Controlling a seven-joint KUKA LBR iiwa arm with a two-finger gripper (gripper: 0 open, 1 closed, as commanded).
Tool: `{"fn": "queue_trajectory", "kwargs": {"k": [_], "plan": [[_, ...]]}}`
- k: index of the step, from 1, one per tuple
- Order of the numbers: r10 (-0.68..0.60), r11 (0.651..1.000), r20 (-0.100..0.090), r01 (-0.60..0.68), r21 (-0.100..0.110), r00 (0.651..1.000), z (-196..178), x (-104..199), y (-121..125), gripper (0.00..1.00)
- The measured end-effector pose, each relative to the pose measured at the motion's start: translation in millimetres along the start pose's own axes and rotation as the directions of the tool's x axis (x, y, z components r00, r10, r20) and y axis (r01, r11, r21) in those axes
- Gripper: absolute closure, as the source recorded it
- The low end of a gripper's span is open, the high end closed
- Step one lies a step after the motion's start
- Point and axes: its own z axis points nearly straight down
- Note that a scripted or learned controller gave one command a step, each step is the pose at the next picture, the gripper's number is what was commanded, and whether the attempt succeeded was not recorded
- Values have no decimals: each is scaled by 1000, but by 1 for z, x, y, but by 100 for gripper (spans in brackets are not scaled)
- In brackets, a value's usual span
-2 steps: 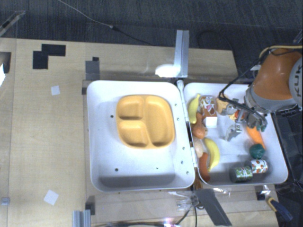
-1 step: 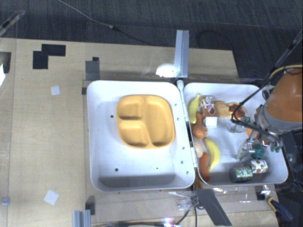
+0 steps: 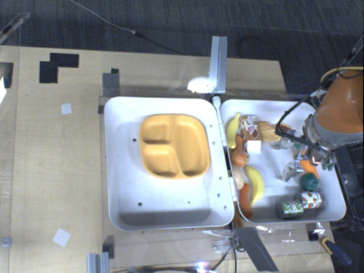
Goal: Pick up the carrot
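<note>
The gripper (image 3: 293, 160) is seen low in the right bin (image 3: 335, 209), towards its right side, with the arm (image 3: 340, 104) reaching in above it. Whether the gripper is spread or pressed together cannot be told, since it is masked by cabling and its own metalwork. A small orange piece, taken to be the carrot (image 3: 309, 165), is found just right of the gripper, touching or nearly touching it. It cannot be said to be held. A green ball (image 3: 309, 182) lies just near of the carrot, and two cans (image 3: 301, 205) are set nearer still, along the near wall. Two bananas (image 3: 256, 184) and other food are crowded along the bin's left side, well apart from the carrot. The left bin (image 3: 122, 152) is occupied by a yellow plate (image 3: 173, 145). Several failures can be expected from here. The carrot may be pinched off-centre and squeezed out sideways. The ball may be caught along with it or knocked towards the cans. If the close is made beside the carrot, nothing is lifted.
</note>
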Motion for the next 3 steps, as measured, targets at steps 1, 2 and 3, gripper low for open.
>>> {"fn": "queue_trajectory", "kwargs": {"k": [1,2,3], "plan": [[-6,1000,11,6,2,1000,-13,-3,1,100],[23,1000,7,-23,1,1000,-3,74,19,100],[17,1000,19,-17,3,1000,-15,70,20,100]]}}
